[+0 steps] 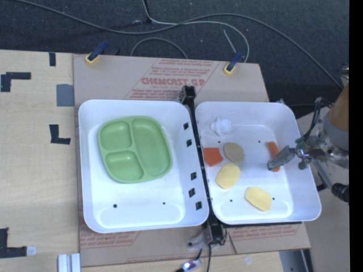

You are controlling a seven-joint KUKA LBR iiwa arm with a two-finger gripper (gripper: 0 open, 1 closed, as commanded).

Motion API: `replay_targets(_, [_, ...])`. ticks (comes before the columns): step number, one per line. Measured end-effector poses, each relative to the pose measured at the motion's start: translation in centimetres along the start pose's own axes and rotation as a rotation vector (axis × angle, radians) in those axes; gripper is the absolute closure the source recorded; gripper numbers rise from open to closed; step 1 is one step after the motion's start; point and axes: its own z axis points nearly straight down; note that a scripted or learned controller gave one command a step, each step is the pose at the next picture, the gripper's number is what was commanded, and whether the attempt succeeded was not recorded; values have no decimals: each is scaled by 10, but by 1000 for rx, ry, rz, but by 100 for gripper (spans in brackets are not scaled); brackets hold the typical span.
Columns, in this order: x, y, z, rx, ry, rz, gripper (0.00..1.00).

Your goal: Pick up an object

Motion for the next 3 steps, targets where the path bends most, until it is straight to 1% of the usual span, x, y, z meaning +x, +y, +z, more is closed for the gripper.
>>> replay_targets(1, [2, 2, 64, 6, 2, 0, 0])
replay_targets(2, [2, 2, 111, -1, -2, 0, 0])
replay_targets(3, [1, 3, 98, -5, -5, 0, 100])
